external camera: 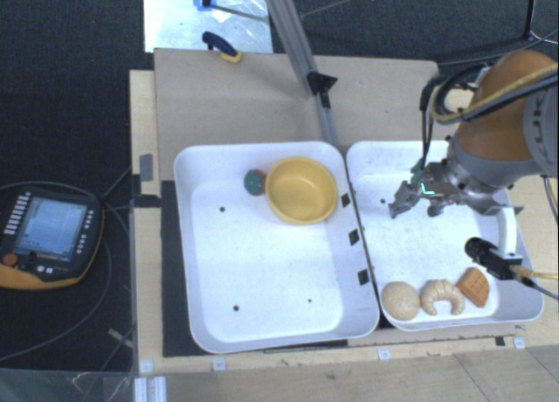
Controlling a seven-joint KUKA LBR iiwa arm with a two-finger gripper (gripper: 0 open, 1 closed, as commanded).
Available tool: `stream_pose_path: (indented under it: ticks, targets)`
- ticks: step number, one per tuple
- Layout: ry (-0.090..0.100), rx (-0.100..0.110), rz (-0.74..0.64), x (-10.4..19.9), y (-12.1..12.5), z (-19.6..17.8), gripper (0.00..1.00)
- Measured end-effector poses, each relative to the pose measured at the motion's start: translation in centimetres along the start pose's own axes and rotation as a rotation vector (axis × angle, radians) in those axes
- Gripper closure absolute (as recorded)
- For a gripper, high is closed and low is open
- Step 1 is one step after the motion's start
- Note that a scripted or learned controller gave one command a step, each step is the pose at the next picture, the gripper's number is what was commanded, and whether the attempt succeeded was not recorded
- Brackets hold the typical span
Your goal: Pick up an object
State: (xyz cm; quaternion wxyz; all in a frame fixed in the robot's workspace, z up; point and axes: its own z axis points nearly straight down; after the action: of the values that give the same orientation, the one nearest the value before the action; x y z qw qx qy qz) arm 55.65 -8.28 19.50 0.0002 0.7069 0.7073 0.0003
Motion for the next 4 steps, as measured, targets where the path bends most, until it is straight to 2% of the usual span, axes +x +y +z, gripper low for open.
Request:
stream_pose_path:
  ticks: [1,3,4]
  targets:
    - [0.000,0.000,0.000,0.0,0.0,0.0,0.00]
    - [0.000,0.003,0.001,-0.1,0.7,10.6,0.00]
    - [0.000,-0.001,0.001,0.0,0.9,9.4,1.00]
